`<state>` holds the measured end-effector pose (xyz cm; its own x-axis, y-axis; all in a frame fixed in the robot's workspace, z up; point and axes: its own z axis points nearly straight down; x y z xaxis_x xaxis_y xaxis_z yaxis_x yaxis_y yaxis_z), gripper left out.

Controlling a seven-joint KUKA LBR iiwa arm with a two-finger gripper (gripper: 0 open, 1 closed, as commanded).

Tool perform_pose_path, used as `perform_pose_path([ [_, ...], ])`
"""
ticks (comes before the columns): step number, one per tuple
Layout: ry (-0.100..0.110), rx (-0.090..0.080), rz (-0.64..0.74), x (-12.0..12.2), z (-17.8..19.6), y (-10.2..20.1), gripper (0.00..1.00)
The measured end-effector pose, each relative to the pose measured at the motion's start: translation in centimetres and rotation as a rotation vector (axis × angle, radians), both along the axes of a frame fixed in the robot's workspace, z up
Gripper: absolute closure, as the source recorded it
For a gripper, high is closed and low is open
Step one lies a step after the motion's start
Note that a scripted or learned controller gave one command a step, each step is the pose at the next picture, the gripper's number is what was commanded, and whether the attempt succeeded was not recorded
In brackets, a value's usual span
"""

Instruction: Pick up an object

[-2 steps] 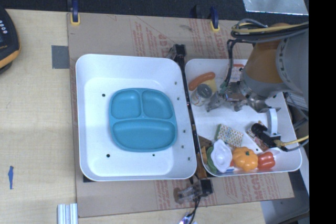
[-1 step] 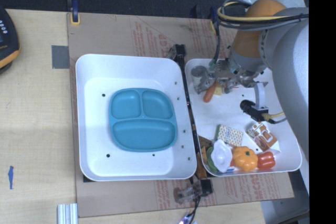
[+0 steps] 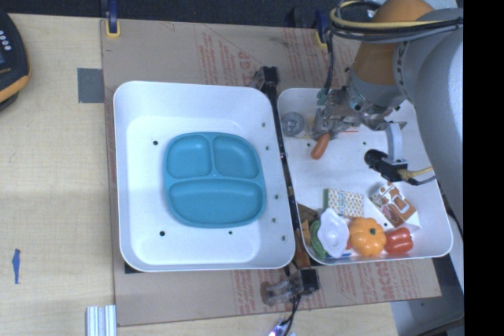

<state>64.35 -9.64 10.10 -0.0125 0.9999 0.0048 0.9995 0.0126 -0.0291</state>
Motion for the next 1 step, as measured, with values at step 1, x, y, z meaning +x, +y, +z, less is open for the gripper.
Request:
perform_pose_path([
  [1,-0.031,-0.002,-0.004,-7.13,9.65,4.62,1.00],
])
